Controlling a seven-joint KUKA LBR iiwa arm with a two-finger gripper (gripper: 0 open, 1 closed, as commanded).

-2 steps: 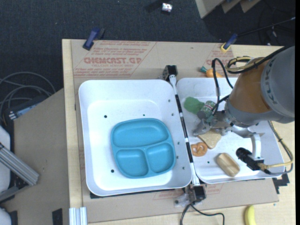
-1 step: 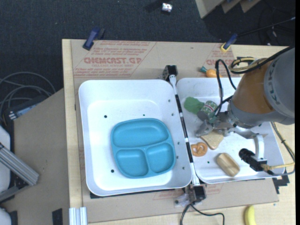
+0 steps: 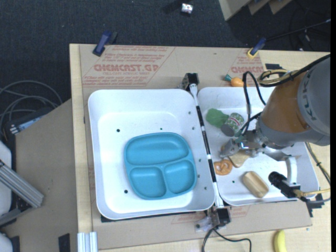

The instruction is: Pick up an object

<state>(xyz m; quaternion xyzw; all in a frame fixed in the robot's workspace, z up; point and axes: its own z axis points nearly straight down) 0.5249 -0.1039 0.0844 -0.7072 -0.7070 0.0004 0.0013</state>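
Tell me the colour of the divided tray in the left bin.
Light blue tray, camera view.

Small objects (image 3: 239,146) clustered in right bin (image 3: 310,180).

We see a thick, rounded grey arm (image 3: 320,104) coming in from three o'clock, with a broad orange band (image 3: 283,109) wrapped above its wrist. A black cable (image 3: 247,96) loops over the band at its eleven o'clock side. Below the band sits a pale grey wrist section (image 3: 273,146).
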